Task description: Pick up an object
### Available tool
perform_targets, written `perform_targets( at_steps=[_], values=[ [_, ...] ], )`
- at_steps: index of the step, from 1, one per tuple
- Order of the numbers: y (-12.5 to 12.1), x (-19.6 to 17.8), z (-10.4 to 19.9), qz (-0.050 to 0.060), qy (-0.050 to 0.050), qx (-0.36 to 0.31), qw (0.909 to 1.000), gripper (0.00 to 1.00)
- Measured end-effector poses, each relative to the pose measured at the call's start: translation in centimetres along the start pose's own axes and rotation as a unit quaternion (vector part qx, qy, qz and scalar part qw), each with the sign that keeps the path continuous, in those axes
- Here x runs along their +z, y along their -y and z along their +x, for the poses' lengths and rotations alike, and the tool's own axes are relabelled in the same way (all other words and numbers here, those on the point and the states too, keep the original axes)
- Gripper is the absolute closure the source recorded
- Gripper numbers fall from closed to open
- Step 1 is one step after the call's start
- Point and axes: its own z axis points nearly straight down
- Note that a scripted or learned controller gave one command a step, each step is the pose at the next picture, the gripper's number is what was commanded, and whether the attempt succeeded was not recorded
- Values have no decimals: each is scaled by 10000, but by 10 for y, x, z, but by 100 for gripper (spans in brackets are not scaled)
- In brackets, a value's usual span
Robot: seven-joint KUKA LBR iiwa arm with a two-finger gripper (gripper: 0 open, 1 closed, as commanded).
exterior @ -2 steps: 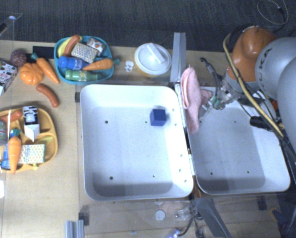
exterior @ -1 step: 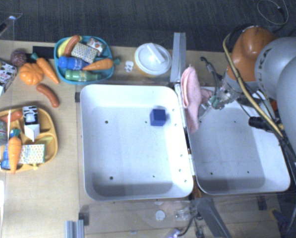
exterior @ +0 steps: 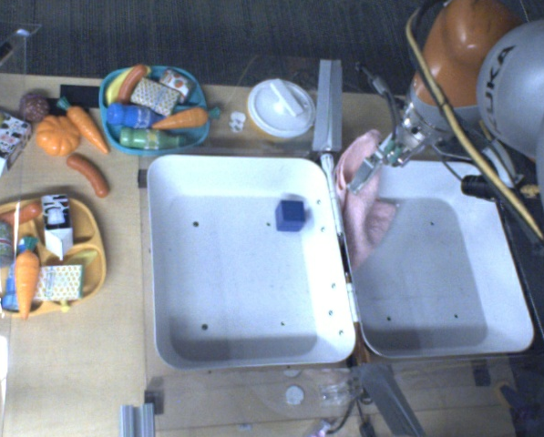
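One pink cloth (exterior: pixel 367 209) hangs over the far left corner of the right bin (exterior: pixel 454 321), draped down that bin's left wall where the two bins meet. The gripper (exterior: pixel 387 156) sits at the cloth's upper edge, and the fabric is bunched against its fingers; they appear pinched on a fold of the cloth, with pink material visible between them. The grey arm (exterior: pixel 518 71), with its orange band, reaches in from the right above the bin's far edge.

One small blue cube (exterior: pixel 291 215) lies alone in the left bin (exterior: pixel 244 335), near its far right corner and apart from the walls.

Beyond the bins, one white round lid (exterior: pixel 282 107) rests on the bench near the left bin's far right corner. A blue bowl (exterior: pixel 153 107) near the far left corner of that bin holds toy foods, among them one carrot and one banana. Beside it lie one toy pumpkin (exterior: pixel 56 136), a carrot and a sausage (exterior: pixel 88 175). One yellow plate (exterior: pixel 42 258) at the bench's left edge carries more toy foods.
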Motion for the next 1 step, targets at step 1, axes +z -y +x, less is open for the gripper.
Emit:
perform_targets(
  at_steps=[1],
  values=[
    [49,49,-23,21,-12,762,9971,0]
  ],
)
